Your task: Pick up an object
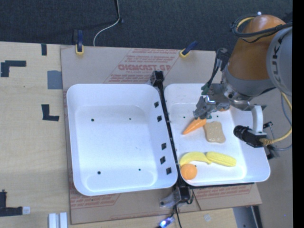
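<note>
In the right bin [247,172] lie an orange carrot [194,126], a tan slice of bread [214,132], a yellow banana [194,157], a yellow corn cob [221,159] and an orange ball [189,172]. My gripper [203,112] reaches down from the right and sits just above the carrot's thick end, close to touching it. The carrot rests on the bin floor, pointing down-left. Nothing is seen lifted.
The left bin [114,141] sits beside the right one, with a black divider strip [164,127] between them. Both rest on a cardboard sheet [137,65] held by clamps. The arm's orange band [259,30] and a black cable fitting [249,136] hang over the right bin's right side.
</note>
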### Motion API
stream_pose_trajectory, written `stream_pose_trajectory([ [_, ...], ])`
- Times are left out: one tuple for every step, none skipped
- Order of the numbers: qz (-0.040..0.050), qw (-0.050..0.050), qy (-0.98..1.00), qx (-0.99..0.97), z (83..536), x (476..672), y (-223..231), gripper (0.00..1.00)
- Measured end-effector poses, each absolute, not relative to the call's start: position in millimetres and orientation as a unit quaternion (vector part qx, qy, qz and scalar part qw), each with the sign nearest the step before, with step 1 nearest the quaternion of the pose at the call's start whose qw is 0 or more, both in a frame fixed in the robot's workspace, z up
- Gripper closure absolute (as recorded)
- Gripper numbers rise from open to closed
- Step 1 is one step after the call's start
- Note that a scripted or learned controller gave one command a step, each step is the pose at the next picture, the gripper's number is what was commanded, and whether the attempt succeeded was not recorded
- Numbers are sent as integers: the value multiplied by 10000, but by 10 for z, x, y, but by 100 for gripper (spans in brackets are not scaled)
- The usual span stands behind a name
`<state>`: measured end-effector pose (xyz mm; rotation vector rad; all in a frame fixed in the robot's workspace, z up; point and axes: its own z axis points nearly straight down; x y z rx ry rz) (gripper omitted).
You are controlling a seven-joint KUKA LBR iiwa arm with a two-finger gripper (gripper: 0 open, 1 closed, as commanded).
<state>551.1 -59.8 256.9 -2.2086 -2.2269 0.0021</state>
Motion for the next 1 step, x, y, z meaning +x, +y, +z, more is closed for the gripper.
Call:
stream_pose_trajectory([
  [8,7,-7082,-7060,2680,5520,-644,100],
])
